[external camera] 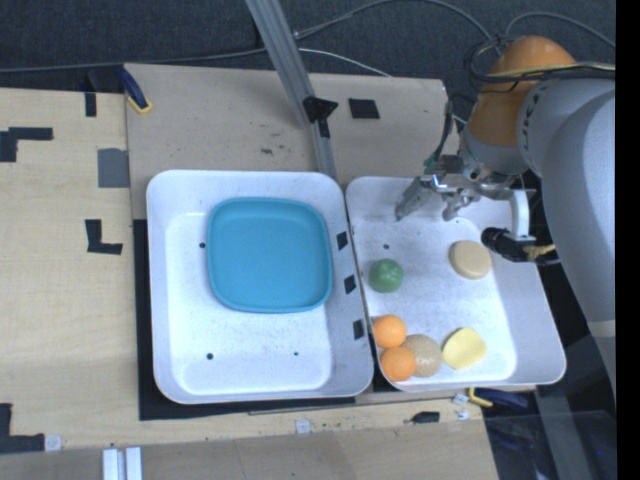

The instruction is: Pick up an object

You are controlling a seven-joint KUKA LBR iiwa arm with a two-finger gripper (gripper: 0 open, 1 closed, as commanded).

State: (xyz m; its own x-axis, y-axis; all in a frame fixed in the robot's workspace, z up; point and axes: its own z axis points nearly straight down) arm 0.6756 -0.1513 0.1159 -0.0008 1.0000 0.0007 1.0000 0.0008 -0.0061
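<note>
Objects: green ball, beige disc, oranges in right bin.
Gripper: fingers spread, holding nothing, above bin's far end.
Risk: clustered oranges may roll away, spoiling a grasp.

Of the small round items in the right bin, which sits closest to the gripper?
The beige round piece, alone near the bin's right wall, just below the gripper. The green ball sits slightly farther; both orange balls lie at the near edge.

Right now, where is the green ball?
The green ball lies in the right bin, near its left wall, above the two orange balls and below the gripper.
</note>
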